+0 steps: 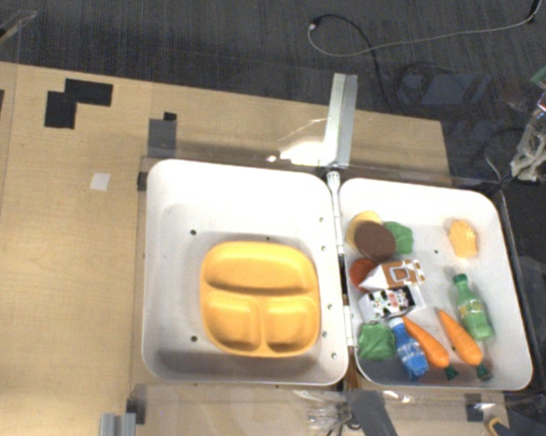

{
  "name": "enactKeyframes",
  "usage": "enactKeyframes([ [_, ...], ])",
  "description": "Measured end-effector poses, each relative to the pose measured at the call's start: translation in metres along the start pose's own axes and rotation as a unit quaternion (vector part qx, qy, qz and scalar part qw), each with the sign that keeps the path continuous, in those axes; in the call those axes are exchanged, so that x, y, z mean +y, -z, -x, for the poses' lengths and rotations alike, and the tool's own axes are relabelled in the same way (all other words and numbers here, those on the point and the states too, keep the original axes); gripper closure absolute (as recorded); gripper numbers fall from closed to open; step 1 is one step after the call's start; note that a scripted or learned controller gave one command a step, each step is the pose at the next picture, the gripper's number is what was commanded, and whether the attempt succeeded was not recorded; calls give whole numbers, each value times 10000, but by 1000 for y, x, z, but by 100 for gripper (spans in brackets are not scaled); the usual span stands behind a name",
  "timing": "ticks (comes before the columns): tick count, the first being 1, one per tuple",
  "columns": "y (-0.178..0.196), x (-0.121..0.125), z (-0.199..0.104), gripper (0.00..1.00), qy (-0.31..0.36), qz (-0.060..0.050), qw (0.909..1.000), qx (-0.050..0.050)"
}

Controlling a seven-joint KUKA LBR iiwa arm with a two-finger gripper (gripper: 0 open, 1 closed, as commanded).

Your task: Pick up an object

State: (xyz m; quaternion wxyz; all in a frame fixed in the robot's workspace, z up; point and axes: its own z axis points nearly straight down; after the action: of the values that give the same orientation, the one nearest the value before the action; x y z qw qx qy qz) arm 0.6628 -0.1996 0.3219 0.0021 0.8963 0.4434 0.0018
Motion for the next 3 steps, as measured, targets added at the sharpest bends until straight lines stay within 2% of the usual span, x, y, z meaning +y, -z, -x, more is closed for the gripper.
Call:
enactKeyframes([
  [1, 0, 0, 0, 0, 2, -3, 10000, -1],
  [2, 12, 0, -3, 100, 50, 17, 10000, 2],
  [3, 11, 0, -3, 0, 50, 14, 10000, 1],
])
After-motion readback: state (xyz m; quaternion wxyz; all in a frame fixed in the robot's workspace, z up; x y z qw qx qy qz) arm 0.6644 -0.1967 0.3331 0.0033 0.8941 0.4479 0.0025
